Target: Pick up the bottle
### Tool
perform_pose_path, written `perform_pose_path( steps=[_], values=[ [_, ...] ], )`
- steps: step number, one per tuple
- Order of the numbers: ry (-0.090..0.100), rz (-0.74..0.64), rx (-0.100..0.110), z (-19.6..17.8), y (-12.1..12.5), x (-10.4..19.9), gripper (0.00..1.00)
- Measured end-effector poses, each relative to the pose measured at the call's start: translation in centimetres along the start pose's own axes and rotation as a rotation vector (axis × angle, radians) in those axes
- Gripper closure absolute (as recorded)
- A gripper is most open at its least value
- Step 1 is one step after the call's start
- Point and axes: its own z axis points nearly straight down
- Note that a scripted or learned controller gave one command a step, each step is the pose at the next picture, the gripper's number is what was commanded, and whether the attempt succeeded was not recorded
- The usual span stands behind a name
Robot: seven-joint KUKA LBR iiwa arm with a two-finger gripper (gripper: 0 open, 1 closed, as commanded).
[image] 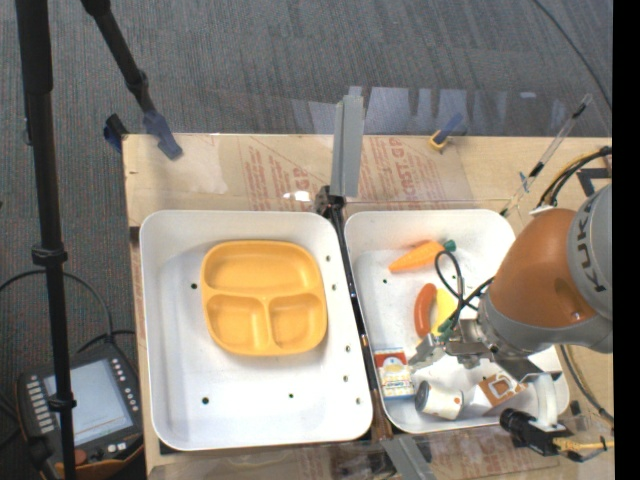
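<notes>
A grey arm (560,278) with an orange band leans in from the right over the right-hand bin (372,230), its gripper (452,351) low above that bin's front half. Whether the gripper is released or clenched cannot be told: cables and wrist hardware crowd the tip, and nothing is plainly seen between its tips.

The bottle (440,399), a small white one, lies on its side near the bin's front edge, just in front of the gripper and slightly toward the bin's left wall. Its long axis seems to run roughly along that front edge, its dark mouth facing the left wall. A small printed carton (396,375) sits just beside it on that side.

Further back in the same bin lie a toy carrot (418,257), toward the rear, and a red and yellow piece (434,310) at mid-bin, beside the gripper's back. The left bin (170,388) carries a yellow divided plate (265,297).

By this view, the coming move is a short shift toward the front edge and a closure across the bottle's narrow width.
</notes>
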Motion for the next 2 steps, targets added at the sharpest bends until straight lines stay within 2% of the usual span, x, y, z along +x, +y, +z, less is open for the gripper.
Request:
perform_pose_path(
  steps=[1, 2],
  values=[
    [-0.002, -0.238, -0.003, -6.7, 3.3, -1.1, 0.00],
    [-0.002, -0.008, -0.001, -7.9, 5.2, 3.2, 0.00]
  ],
)
